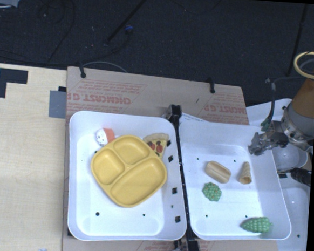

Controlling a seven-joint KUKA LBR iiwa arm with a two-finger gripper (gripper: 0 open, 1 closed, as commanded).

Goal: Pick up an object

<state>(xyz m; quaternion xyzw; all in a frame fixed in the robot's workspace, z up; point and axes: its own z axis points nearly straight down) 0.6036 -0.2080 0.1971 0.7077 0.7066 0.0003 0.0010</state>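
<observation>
The right bin [230,231] holds a tan bread roll [218,171], a small cone [245,173], a green broccoli floret [212,191] and a green bunch of grapes [256,225]. The left bin [80,208] holds a yellow divided plate [129,170], a pizza slice [156,143] behind it, and a small white and orange toy [103,136]. My gripper [257,145] hovers over the right bin's far right corner, above and right of the cone. Nothing shows between its fingers.
A black divider [176,167] runs between the two bins. Cardboard [148,97] lies under them, with a wooden bench top [18,165] to the left. The arm's orange band [306,93] rises at the right edge.
</observation>
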